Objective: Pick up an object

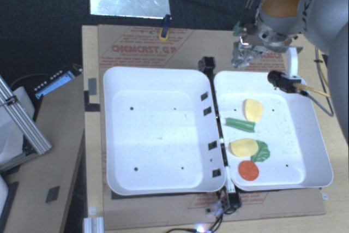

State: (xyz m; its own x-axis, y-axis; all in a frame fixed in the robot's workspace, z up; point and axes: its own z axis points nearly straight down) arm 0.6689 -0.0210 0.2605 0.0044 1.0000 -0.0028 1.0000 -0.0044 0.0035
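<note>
Above the right bin's (313, 133) far rim, the fingers (244, 57) hang empty

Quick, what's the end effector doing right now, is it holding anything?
End effector: above the right white bin's far edge, nothing seen held; open or closed cannot be told.

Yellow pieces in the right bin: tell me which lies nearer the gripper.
The upper yellow piece, above the green stick; the other yellow piece lies lower, beside the red disc.
</note>
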